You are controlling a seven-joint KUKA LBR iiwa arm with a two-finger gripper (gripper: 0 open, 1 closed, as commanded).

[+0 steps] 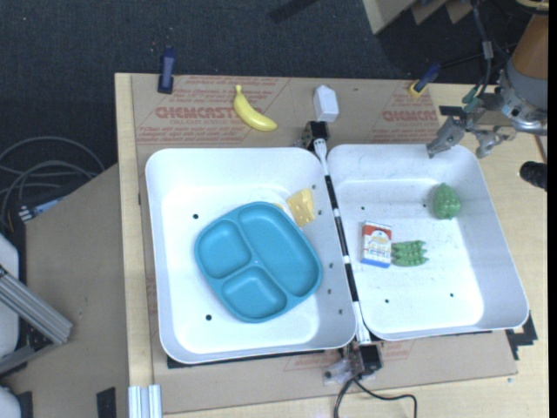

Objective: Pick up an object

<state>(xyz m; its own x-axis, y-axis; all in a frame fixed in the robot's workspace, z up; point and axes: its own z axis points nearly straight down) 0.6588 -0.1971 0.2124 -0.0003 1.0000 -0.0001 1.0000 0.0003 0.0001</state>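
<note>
My gripper (459,144) hangs over the far right corner of the right bin (487,307), its two fingers spread apart with nothing between them. Below it in that bin lie a green broccoli-like piece (446,201), a small red and white box (377,243) and a green pea pod (408,252) right beside the box. The left bin (174,320) holds a blue divided plate (255,260) and a pale yellow cheese wedge (301,205) at the plate's far right edge.
A yellow banana (251,111) lies on the bench behind the left bin. A white clip (325,103) sits at the far end of the divider between the bins. A blue marker (166,69) stands at the bench's far left corner.
</note>
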